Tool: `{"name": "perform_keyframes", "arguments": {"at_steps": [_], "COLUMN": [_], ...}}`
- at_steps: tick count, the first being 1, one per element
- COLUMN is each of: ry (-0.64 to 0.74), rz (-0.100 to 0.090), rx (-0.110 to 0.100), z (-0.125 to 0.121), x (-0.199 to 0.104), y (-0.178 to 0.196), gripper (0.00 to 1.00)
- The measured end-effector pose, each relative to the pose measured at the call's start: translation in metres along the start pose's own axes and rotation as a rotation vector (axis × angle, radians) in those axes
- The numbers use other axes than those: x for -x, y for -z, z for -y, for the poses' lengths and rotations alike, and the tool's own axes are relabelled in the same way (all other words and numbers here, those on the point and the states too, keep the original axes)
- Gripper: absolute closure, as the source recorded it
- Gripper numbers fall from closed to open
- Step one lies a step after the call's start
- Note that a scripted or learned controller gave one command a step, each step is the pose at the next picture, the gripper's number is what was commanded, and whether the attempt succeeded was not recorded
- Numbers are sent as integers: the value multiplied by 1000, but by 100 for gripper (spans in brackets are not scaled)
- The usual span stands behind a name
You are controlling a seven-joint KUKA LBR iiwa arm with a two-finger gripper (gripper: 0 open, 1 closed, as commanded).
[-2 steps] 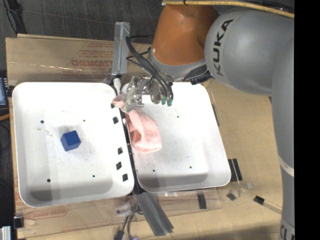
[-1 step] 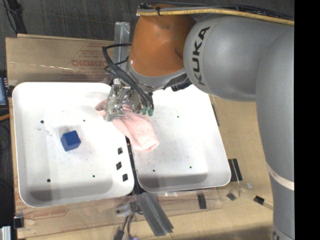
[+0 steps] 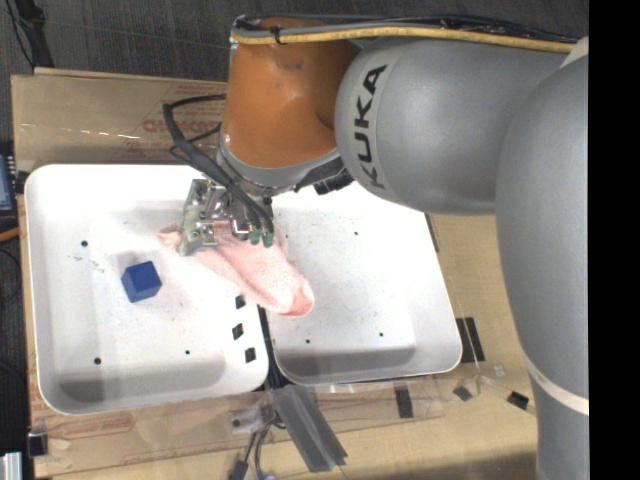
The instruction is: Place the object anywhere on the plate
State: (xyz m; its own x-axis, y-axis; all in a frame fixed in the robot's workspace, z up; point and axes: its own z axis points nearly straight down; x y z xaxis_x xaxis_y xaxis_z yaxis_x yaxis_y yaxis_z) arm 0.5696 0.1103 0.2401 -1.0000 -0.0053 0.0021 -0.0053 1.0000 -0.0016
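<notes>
Pink plate (image 3: 265,273) lies across the bins' shared edge; the gripper (image 3: 222,220) hangs above its left end. I cannot tell its state. The blue cube (image 3: 142,280) waits ungrasped, so picking seems next.

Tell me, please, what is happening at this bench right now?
The arm reaches in over the two bins, its gripper low at a pink cloth-like object draped across the divide between them. A blue cube sits in the left bin. Whether the gripper actually holds the pink object is unclear.
</notes>
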Motion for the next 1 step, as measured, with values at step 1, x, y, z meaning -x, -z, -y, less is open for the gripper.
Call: {"name": "perform_keyframes", "arguments": {"at_steps": [1], "ry": [0], "rz": [0], "rx": [0], "z": [-49], "x": [-18], "y": [-5], "gripper": [100]}}
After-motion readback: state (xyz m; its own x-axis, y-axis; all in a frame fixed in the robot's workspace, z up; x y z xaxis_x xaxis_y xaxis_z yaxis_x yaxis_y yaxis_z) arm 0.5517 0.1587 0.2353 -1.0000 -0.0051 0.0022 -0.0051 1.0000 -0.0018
